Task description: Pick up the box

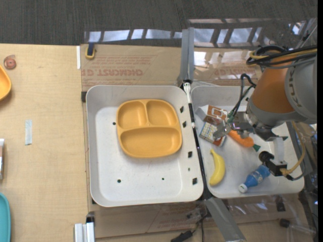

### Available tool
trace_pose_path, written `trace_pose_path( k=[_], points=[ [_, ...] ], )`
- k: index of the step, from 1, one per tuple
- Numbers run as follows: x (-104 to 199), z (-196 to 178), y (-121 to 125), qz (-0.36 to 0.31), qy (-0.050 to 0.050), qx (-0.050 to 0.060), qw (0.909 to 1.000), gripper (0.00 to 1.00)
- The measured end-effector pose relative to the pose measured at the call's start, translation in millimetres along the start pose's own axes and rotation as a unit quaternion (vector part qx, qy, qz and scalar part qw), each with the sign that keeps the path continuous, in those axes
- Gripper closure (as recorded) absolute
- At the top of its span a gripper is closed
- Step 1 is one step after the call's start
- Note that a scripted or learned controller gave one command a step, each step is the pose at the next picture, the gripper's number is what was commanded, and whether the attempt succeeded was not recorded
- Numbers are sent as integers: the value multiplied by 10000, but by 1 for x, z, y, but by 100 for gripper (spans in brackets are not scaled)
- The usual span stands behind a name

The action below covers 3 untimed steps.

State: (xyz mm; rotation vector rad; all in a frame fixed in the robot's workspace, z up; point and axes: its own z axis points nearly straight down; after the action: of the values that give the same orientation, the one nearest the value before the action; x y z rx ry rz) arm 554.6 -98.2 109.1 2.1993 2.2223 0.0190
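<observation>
The box [212, 125] is lying in the right bin [295, 185], toward its far left part, tilted. The gripper [223, 131] is hanging right over the box's right edge, apparently touching it, though how far it is opened cannot be told. An orange carrot [241, 139] is sitting just right of the gripper, a banana [217, 168] nearer, a bottle [254, 179] further right. A yellow divided plate [149, 128] is resting in the left bin [101, 175].

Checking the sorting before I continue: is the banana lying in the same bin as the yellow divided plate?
No, the banana lies in the right bin, while the yellow divided plate sits in the left bin.
</observation>
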Motion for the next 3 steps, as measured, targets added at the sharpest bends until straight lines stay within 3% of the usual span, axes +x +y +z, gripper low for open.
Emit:
trace_pose_path(
  k=[1,2,3],
  points=[
    [-2,12,67,-1219,0,33,9925,0],
    [-3,13,89,-1561,1,46,9877,0],
    [-3,6,87,-1574,3,79,9875,100]
  ],
)
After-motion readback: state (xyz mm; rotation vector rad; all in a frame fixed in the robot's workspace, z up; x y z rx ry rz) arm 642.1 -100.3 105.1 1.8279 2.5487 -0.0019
